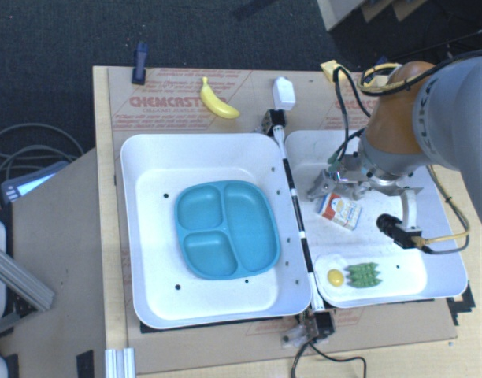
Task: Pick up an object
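Pincer (pixel 341 181) of mine hangs low in the right bin (pixel 304 152), just above a small red-and-white packet (pixel 340 211) lying flat on the bin floor; that packet seems my likeliest target, since my wrist sits over it. Whether the tips are spread or closed I cannot tell. A yellow ball (pixel 335 277) and a green pod (pixel 363 274) lie on the white tray (pixel 406 278) near the bin's front. The left bin (pixel 146 211) carries a blue divided plate (pixel 225 228), and a banana (pixel 216 101) rests on the counter (pixel 170 101) behind.

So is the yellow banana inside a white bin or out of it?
Out. The yellow banana lies on the cardboard-covered bench, beyond the far rim of the left white bin that holds the blue divided plate.
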Robot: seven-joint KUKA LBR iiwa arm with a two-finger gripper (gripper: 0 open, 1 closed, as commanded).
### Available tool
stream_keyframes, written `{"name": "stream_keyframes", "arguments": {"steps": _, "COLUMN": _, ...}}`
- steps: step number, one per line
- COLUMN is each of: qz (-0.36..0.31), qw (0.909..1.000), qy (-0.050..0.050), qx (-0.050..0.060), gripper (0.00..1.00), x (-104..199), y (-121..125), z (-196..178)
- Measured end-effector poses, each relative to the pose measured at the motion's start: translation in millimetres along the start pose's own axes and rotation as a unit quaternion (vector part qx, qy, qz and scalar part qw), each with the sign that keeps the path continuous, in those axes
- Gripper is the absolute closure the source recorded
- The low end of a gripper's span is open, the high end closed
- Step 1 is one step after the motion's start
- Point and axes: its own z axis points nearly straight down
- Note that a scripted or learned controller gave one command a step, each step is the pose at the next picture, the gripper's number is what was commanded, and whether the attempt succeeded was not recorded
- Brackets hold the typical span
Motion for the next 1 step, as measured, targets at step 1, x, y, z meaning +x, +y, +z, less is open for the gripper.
{"name": "stream_keyframes", "arguments": {"steps": 1, "qz": 0.000, "qw": 1.0000, "qy": 0.000, "qx": -0.001, "gripper": 1.00, "x": 0.1, "y": 0.5, "z": -10.2}}
